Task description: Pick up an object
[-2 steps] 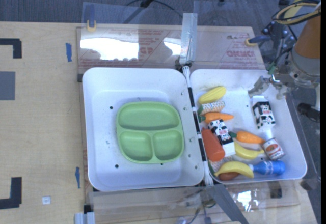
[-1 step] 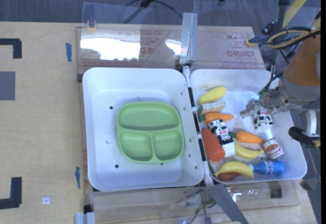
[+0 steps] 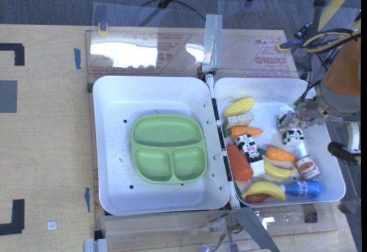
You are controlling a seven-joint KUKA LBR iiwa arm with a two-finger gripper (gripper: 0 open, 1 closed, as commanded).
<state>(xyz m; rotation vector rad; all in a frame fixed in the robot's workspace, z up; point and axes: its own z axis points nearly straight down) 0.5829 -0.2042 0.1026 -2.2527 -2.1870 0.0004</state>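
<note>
The arm (image 3: 344, 79) is reaching in from the right and hanging over the right bin (image 3: 335, 188), with the gripper (image 3: 289, 121) sitting low near the bin's upper right part, just above a small black-and-white cow toy (image 3: 294, 135). How the gripper is set I cannot tell from here; it is too small and cluttered with metal to read, and nothing is plainly being held. All the candidates are lying in that right bin: a corn cob (image 3: 239, 106) at the top, a carrot (image 3: 246, 130) below it, a red bottle (image 3: 238, 162) along the left wall, a cow-patterned carton (image 3: 249, 148) beside it, an orange piece (image 3: 281, 154), two bananas (image 3: 265, 189) toward the front, a blue bottle (image 3: 304, 189) and a small can (image 3: 308, 168). The left bin (image 3: 109, 130) is carrying a green tray (image 3: 169, 148) with three compartments. To my eye the pick is not yet done: every item is resting on the bin floor. The closing and the lift are both looking like they are yet to come, with the cow toy the likeliest target.
</note>
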